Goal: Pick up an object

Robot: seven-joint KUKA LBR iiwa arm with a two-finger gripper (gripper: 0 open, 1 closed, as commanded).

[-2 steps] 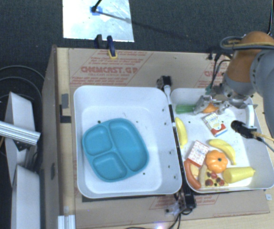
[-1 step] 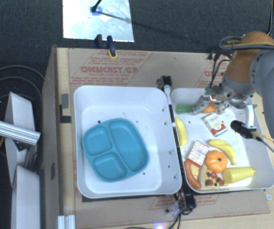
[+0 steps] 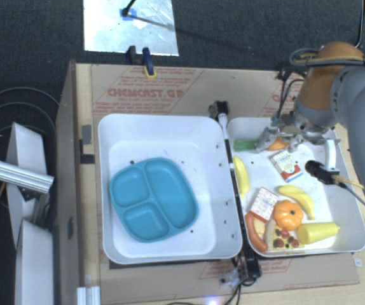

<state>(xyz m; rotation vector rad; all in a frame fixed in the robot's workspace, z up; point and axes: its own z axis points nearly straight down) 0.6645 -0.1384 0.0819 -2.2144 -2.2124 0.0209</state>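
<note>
Gripper point(image 3: 283, 135) is being held low over the far side of the right bin point(image 3: 262, 170), arm reaching in from the right. Jaw opening cannot be told at this angle. A small orange piece point(image 3: 278, 145) is lying just beside the gripper, with a green item point(image 3: 245, 145) to its left and a red-and-white box point(image 3: 285, 165) just nearer. A blue divided plate point(image 3: 154, 197) is being carried by the left bin point(image 3: 138, 132).
</note>
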